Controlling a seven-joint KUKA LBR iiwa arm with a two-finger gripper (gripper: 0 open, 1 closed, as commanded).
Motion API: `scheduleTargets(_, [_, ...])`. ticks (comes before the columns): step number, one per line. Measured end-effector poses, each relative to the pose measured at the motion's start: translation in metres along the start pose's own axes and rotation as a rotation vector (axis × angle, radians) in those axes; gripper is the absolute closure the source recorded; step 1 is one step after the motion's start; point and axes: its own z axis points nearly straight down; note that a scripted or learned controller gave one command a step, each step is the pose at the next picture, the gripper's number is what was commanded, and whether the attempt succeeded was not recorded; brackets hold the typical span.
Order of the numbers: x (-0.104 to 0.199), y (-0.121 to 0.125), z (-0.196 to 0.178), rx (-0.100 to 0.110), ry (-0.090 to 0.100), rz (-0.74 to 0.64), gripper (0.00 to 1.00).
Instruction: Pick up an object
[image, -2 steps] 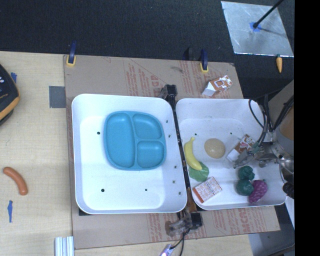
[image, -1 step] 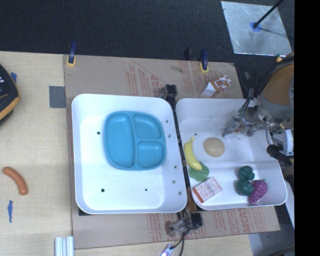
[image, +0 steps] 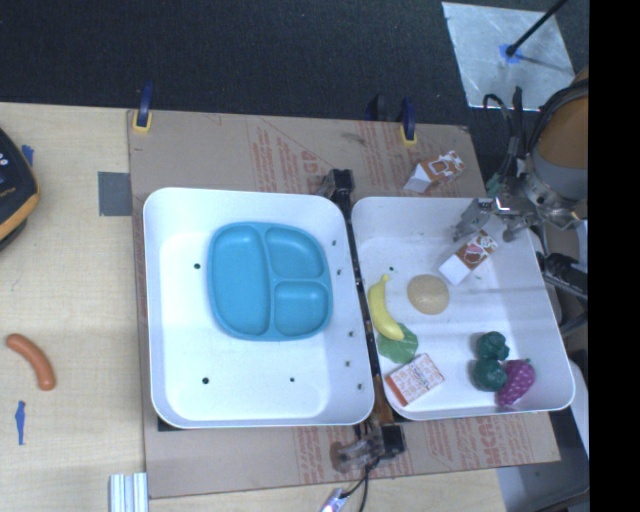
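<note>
While the pincer (image: 487, 222) hangs over the right bin (image: 560, 330) | its opening I cannot tell | small carton (image: 470, 257) lies just below it, likely the target | banana (image: 384, 310), round bun (image: 428, 294), grapes (image: 515, 382) lie apart, leaving room.

Open floor in the right bin (image: 520, 300) across its middle right, between the carton (image: 470, 256) near the upper edge and the cluster at lower right: green pieces (image: 489, 362) touching purple grapes (image: 516, 382). Crowded along the left wall by banana (image: 384, 311), green leaf (image: 398, 347) and packet (image: 414, 379). Round bun (image: 428, 294) mid-bin. Left bin (image: 165, 300) blocked centrally by blue divided plate (image: 269, 280); margins free.
</note>
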Motion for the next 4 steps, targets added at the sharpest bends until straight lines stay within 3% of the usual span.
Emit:
scheduleTargets(1, [0.061,-0.063,-0.028,0.003,0.000,-0.003,0.00])
scheduleTargets(2, [0.023,-0.097,0.026,0.004,-0.001,0.000,0.00])
scheduleTargets(3, [0.000,-0.160,-0.022,0.002,0.000,0.002,0.00])
scheduleTargets(4, [0.018,-0.181,0.046,0.004,0.001,-0.002,0.00])
